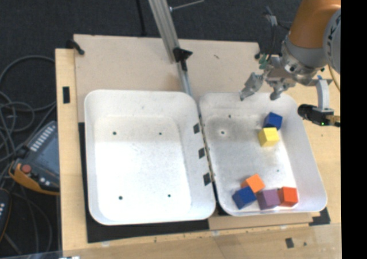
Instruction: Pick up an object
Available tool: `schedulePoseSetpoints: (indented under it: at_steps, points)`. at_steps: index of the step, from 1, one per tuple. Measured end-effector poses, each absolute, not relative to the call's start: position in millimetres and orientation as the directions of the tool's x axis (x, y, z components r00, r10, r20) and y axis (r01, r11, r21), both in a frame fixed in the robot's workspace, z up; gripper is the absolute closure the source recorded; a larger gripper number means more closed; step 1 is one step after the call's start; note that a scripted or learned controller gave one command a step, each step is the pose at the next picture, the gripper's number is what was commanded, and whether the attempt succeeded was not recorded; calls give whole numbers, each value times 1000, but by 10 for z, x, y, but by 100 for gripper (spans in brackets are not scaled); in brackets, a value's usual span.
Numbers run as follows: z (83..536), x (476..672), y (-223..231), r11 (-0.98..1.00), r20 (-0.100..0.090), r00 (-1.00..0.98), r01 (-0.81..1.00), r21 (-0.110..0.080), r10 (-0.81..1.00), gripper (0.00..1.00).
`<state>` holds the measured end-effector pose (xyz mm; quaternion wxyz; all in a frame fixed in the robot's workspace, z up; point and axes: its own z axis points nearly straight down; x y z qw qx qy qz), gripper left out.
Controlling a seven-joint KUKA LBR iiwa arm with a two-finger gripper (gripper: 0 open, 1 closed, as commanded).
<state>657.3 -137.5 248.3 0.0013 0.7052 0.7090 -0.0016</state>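
Camera view from above shows the pincer (pixel 261 90) spread open with nothing between its fingers, hovering over the right white plastic bin's (pixel 304 154) far rim. Just below it lie a small blue cube (pixel 273 120) and a yellow cube (pixel 268 136) (touching each other).

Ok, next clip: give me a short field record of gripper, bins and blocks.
gripper: open, holding nothing, above far edge of right bin
left bin: white, beside the right bin
near gripper: blue block touching yellow block
near corner cluster: orange block, dark blue block, purple block, red-orange block
blocks total: six, all in right bin
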Motion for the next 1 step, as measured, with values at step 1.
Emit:
schedulePoseSetpoints:
  at_steps: [1]
  points:
    - [2467,5614,-1855,-6,-4,6,1000,-1,1000,0]
